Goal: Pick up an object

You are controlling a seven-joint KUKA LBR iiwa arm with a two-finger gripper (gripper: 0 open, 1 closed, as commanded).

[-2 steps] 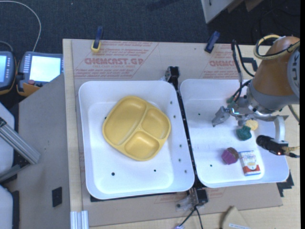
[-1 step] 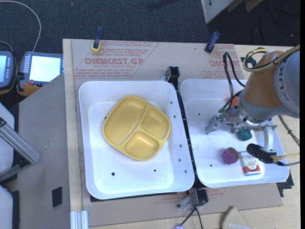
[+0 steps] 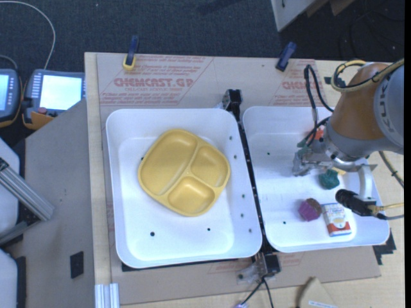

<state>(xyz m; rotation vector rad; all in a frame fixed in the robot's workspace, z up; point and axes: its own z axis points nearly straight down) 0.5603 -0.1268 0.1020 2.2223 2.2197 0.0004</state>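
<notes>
Honestly, I'm struggling to read the gripper (image 3: 307, 162): the arm's grey and orange wrist is covering most of it, and I cannot tell how it is set. It is hanging low over the right bin (image 3: 276, 124), near that bin's middle. A teal object (image 3: 330, 179) is peeking out just beside it, partly hidden. A purple object (image 3: 309, 209) and a small orange-and-white carton (image 3: 336, 220) are lying nearer the bin's front edge. The yellow divided plate (image 3: 184, 171) is sitting in the left bin (image 3: 122, 191).
</notes>
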